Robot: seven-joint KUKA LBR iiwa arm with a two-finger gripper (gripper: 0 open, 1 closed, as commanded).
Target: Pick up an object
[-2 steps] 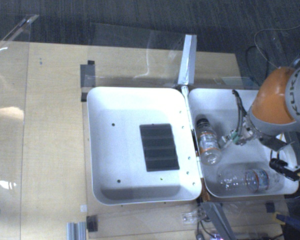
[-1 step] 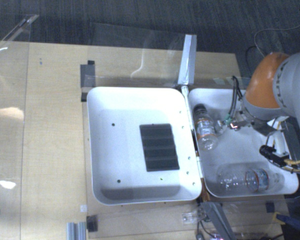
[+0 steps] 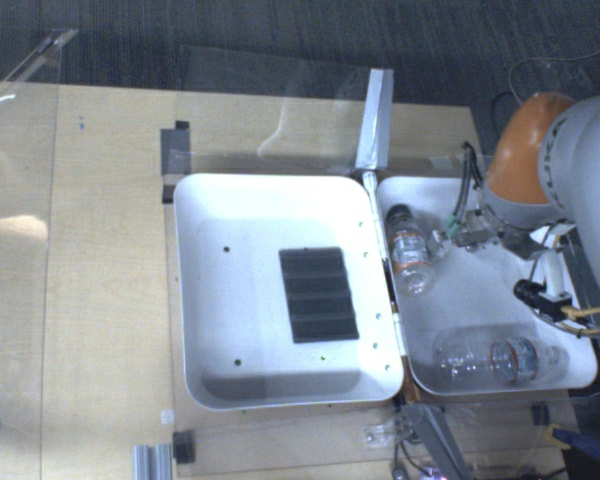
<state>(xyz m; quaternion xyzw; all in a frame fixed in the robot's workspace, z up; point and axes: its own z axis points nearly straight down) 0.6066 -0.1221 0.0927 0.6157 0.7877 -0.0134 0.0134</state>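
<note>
A small clear plastic bottle (image 3: 408, 252) with a dark cap and an orange-tinted label lies along the left wall of the right bin (image 3: 460, 293). A larger clear bottle (image 3: 492, 357) lies on its side near that bin's front edge. A black ribbed rectangular block (image 3: 318, 293) rests flat in the middle of the left bin (image 3: 210, 268). My gripper (image 3: 463, 230) hangs low over the back of the right bin, just right of the small bottle's upper end and apart from it. Nothing shows in its grasp.
The grey arm with its orange band (image 3: 520, 160) covers the right bin's back right corner. A metal post (image 3: 374, 118) stands behind the divide between the bins. Cables (image 3: 555, 308) trail along the right bin's right rim.
</note>
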